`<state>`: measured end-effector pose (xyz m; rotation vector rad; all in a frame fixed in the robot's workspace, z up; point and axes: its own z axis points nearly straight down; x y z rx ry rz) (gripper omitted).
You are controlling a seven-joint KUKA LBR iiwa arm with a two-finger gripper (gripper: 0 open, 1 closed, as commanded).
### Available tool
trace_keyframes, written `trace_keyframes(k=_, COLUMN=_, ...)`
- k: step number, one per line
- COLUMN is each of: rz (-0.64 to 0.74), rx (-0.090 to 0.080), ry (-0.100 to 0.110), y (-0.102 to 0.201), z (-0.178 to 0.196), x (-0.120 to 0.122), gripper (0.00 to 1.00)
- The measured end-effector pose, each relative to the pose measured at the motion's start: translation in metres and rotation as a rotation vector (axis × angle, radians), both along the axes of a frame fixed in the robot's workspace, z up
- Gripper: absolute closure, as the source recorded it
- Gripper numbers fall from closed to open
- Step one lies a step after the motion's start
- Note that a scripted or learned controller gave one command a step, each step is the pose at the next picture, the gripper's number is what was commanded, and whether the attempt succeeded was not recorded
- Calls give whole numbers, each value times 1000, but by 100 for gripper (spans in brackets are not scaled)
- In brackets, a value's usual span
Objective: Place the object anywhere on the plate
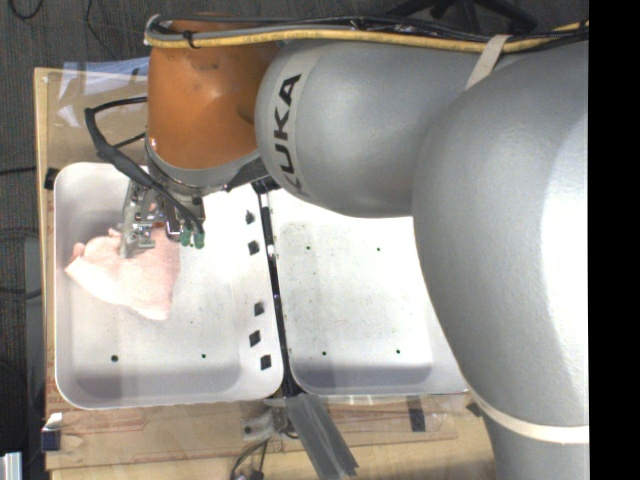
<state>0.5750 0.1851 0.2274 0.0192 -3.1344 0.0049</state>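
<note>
Looming largest and closest to the lens is the grey KUKA arm (pixel 430 138), its bulky links covering the upper right of the camera view and much of the right bin (pixel 350 368). Its orange band (pixel 195 93) sits above the wrist, and below that the end effector (pixel 150 230) reaches down into the left bin (pixel 150 378).

A pale pink object (pixel 125 273), soft-looking and flattish like a cloth or a floppy toy, lies in the left half of the left bin. The end effector is right at its upper edge, apparently touching it, but whether it is open, closed, or gripping the object I cannot tell; the metal parts and cabling there blur together.

No plate can be made out with any confidence; the pink shape is the only item lying in the bins, so which thing is the target remains uncertain.

Judging from this, the step in hand is a grasp at the pink object's top edge. To do it well, the tool should come straight down and pinch a real fold of the material, not merely skim its rim, since a limp item slips out easily. A slow vertical lift would show early whether it comes along. The near bin wall and the divider between the bins leave little room for sideways sweeps.
</note>
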Motion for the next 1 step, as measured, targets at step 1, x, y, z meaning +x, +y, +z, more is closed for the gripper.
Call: trace_keyframes(k=1, rz=0, rx=0, ry=0, y=0, z=0, x=0, gripper=0)
